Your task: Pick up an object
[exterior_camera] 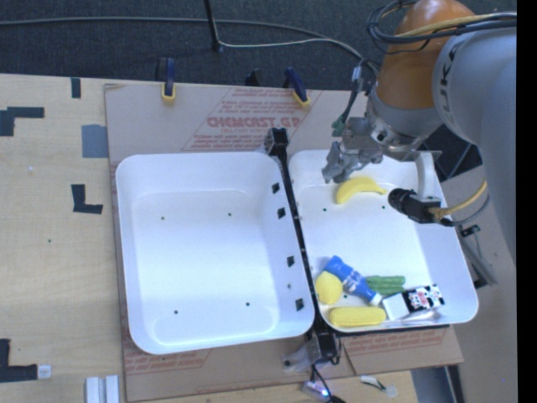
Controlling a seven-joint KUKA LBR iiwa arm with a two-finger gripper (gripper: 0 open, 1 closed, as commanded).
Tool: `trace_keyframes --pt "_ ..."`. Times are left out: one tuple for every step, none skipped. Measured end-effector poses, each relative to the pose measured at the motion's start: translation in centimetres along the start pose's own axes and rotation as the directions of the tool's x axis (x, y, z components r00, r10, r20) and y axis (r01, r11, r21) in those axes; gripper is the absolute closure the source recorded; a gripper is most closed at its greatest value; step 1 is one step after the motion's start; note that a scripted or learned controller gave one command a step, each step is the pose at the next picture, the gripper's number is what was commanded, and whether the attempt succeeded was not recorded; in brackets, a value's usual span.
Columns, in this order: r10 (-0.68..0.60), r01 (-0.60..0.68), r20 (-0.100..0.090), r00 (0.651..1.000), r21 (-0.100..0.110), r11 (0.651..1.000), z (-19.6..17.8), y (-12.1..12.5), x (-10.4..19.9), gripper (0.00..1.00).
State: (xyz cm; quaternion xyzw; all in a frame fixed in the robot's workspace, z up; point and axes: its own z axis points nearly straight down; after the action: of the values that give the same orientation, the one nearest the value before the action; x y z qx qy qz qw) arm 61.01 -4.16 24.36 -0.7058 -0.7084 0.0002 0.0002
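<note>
Left bin at left, then in the right bin the gripper low at the far corner, finger state impossible to tell, a yellow banana lying just right of and touching its tip, other items clustered at the near edge.

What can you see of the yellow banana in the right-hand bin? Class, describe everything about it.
The banana is a small, curved yellow piece with a smooth, plastic-looking surface, likely a toy. It lies flat on the floor of the right bin, near the far edge, its ends pointing left and right. The tool sits just above its left end, very close; whether they touch cannot be told. It lies apart from the cluster of other items at the bin's near side.
</note>
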Motion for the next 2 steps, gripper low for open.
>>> trace_keyframes --pt "-0.001 0.001 -0.001 1.000 0.000 1.000 -0.2 2.0 4.7 1.00" --pt "0.000 0.000 0.000 1.000 0.001 1.000 1.1 3.7 8.9 1.00"
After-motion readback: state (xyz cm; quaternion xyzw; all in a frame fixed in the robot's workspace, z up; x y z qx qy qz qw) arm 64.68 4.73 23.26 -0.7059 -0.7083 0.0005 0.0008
